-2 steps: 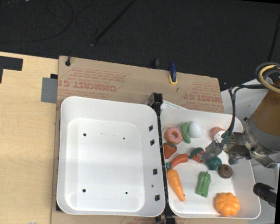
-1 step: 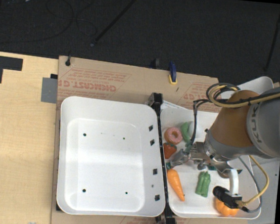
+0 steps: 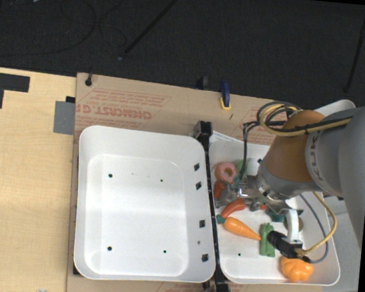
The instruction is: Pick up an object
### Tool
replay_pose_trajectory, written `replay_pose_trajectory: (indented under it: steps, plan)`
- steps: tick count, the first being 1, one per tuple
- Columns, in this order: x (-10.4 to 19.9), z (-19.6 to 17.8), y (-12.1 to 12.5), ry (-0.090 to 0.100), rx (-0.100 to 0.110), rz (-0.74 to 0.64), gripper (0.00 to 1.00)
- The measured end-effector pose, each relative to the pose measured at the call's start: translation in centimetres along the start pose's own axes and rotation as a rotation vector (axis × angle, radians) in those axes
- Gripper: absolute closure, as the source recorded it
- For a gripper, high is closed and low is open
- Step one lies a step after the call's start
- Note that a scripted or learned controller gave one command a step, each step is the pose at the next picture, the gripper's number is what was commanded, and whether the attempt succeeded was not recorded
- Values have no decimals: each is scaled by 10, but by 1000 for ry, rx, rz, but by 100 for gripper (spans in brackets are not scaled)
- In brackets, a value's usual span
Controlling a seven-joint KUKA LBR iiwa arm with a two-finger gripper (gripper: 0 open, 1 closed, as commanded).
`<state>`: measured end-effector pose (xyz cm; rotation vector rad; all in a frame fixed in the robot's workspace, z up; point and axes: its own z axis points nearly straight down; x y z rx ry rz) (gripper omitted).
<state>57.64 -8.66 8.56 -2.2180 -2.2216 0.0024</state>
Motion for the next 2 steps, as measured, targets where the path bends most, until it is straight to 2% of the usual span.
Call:
replay_pose_trajectory:
  steps: [1,2]
  plan:
    - [-1,-11,-2,0,3,7,100]
    - [56,-109,62,1,-13,-6,100]
